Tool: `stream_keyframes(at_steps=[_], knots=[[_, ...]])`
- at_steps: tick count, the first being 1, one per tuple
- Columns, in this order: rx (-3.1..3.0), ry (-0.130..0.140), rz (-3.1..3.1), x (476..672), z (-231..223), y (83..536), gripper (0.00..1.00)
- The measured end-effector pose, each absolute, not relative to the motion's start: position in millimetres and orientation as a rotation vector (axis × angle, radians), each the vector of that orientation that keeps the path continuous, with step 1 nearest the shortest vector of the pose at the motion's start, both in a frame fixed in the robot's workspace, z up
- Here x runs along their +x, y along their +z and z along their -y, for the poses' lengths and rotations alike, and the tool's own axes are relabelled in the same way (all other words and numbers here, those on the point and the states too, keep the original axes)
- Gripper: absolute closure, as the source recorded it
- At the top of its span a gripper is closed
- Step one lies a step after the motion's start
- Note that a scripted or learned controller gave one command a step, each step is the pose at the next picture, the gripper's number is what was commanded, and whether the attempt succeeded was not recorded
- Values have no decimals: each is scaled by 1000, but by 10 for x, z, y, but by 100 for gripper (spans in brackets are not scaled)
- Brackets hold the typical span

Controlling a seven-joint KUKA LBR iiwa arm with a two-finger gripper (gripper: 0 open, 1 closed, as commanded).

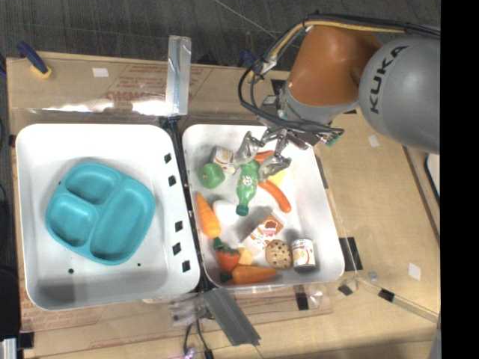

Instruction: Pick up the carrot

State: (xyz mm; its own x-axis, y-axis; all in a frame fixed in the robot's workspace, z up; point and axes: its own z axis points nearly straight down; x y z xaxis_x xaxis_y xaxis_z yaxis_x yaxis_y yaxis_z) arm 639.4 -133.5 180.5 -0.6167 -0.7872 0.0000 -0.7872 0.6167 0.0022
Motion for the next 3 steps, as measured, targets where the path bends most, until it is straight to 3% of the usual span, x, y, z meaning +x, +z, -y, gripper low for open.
stream_keyframes(at_steps=[1,2,3], knots=[[1240,4,2890,5278,1262,2231,100],[927,5,3007,5088,1515,2695,100],[836,-5,3025,4889,1446,1896,100]])
